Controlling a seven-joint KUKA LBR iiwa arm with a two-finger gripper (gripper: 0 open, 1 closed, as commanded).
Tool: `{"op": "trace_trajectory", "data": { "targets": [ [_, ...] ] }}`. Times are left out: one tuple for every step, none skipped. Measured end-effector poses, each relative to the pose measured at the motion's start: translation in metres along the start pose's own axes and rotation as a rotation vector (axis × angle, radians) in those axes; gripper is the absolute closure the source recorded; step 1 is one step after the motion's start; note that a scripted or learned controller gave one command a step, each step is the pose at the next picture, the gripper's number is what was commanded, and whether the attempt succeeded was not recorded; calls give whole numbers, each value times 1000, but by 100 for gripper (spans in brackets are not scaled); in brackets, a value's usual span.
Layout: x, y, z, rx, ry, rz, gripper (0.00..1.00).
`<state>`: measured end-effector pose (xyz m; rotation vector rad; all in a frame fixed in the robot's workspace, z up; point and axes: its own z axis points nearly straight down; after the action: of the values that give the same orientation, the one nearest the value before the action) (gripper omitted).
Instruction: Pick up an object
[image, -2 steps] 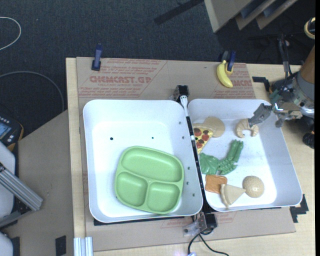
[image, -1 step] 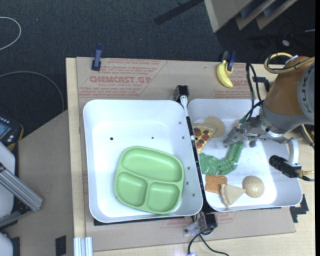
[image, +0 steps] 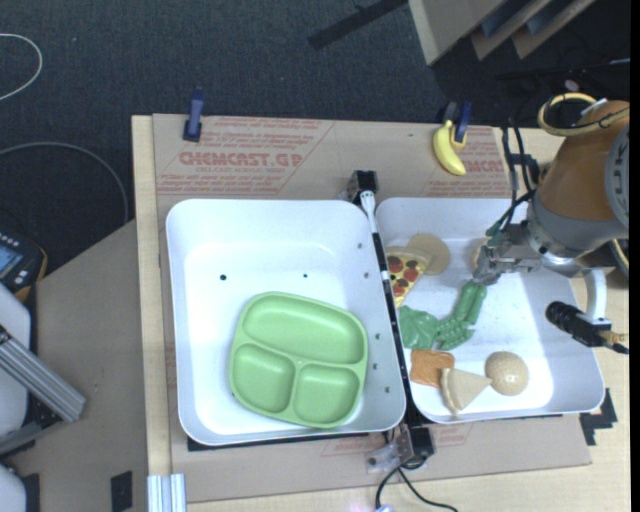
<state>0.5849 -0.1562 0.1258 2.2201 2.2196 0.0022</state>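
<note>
The right bin (image: 560, 385) holds several toy foods. A pizza slice (image: 404, 270) lies at its left wall, with a tan disc (image: 432, 247) beside it. A long green toy (image: 446, 320) runs diagonally across the middle. An orange piece (image: 430, 366), a cream wedge (image: 462, 387) and a tan ball (image: 507, 371) sit near the front. My gripper (image: 488, 262) hangs low over the bin's back right part, just above the green toy's upper end. I cannot make out whether it touches the toy.
The left bin (image: 200, 250) holds a green divided plate (image: 298, 357). A toy banana (image: 449, 150) lies on the board behind the right bin, by a blue clamp (image: 461, 120). Another clamp (image: 193, 115) sits at the back left. The arm (image: 585, 190) fills the right side.
</note>
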Motion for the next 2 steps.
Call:
{"op": "trace_trajectory", "data": {
  "targets": [
    [60,-85,43,12,5,-1,100],
    [166,-72,-65,-10,5,-14,100]
  ]
}}
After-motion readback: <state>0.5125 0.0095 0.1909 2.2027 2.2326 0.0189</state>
